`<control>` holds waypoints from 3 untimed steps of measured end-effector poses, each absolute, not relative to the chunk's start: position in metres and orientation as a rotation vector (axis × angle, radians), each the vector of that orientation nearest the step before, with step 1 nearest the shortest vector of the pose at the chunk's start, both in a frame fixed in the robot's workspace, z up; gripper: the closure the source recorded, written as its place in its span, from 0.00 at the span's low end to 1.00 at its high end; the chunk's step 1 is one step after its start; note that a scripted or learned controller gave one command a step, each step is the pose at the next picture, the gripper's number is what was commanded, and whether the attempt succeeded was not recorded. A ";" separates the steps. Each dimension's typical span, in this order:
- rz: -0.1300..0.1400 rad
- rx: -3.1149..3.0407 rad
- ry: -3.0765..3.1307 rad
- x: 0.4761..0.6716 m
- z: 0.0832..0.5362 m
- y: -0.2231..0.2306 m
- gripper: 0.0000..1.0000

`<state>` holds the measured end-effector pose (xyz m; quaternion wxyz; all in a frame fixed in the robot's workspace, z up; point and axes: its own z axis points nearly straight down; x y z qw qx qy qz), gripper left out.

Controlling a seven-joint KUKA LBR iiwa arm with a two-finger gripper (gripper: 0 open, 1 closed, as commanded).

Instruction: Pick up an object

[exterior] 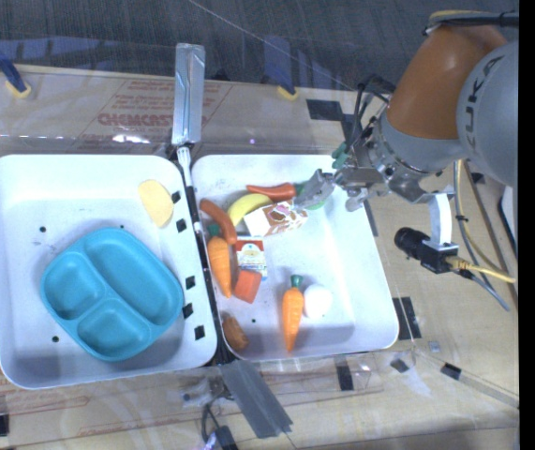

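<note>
The toy food point(248, 242) lies heaped in the right bin point(361, 298), mostly along its left wall and toward the far side. The hand point(316, 190) hangs over the far right part of that bin, at the end of the grey arm point(454, 92) that reaches in from the right. Whether it is open or closed cannot be told from this slant.

Just to the left of the hand and slightly nearer lies a small printed packet point(284, 218), close enough that the two seem to touch or nearly so. Past it are a yellow banana point(246, 206) and an orange-red pepper point(272, 191). Farther left a brown sausage point(218, 218) leans along the wall, above a carrot point(219, 265) and a small box point(250, 256). Nearer the front lie a second carrot point(290, 317) and a white egg point(317, 300) just beside it, well apart from the hand.

The left bin point(23, 204) holds a blue divided plate point(112, 293) and a pale yellow chip point(156, 202). Both bins rest on the table point(454, 345).
</note>
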<state>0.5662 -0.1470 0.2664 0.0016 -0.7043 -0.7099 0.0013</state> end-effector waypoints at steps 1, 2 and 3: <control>0.012 -2.216 -2.211 0.535 0.136 -0.154 0.00; -0.001 -1.933 -2.475 0.500 0.092 -0.172 0.00; 0.000 -1.981 -2.435 0.538 0.091 -0.138 0.00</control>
